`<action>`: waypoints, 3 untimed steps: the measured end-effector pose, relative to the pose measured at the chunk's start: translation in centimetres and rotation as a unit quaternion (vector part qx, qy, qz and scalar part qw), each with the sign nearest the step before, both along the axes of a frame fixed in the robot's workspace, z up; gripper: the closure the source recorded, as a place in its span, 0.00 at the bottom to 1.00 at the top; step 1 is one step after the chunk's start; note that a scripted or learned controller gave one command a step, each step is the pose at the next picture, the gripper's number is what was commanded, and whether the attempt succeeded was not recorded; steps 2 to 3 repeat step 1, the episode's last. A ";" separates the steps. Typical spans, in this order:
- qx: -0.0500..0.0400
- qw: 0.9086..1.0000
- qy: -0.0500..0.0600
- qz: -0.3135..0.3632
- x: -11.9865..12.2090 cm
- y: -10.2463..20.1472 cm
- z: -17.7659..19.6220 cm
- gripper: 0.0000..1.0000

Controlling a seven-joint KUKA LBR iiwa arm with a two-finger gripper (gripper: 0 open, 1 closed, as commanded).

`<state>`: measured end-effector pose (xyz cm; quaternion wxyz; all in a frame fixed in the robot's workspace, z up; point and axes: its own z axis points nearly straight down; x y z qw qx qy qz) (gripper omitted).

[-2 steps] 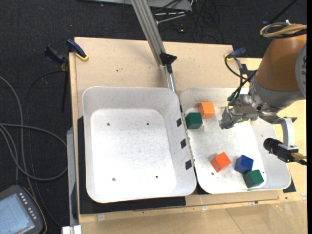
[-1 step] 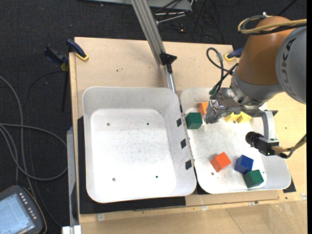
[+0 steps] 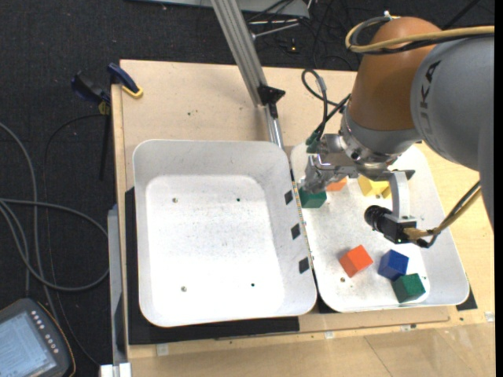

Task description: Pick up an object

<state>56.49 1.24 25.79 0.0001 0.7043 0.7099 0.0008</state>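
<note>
My gripper point(image 3: 314, 185) hangs over the upper left corner of the right bin point(image 3: 440, 234), close to that bin's left wall. A green block point(image 3: 313, 199) sits directly under its tip, touching or nearly touching it. The arm's bulky wrist hides how the gripper meets the block. Just to the right, an orange block point(image 3: 337, 184) and a yellow block point(image 3: 374, 187) lie partly hidden under the wrist. Nearer the front of the same bin lie an orange cube point(image 3: 356, 259), a blue cube point(image 3: 393, 263) and a dark green cube point(image 3: 409, 287).
The left bin point(image 3: 157, 210) is a wide white tray beside the right one. A slanted metal pole point(image 3: 240, 42) rises from between the bins at the back. A black fitting on a cable point(image 3: 387, 222) hangs off the wrist over the right bin.
</note>
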 end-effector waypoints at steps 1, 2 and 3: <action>0.000 1.000 0.000 0.000 0.5 5.3 0.2 1.00; 0.000 1.000 0.000 0.000 0.5 5.3 0.2 1.00; 0.000 1.000 0.000 0.000 0.5 5.3 0.2 1.00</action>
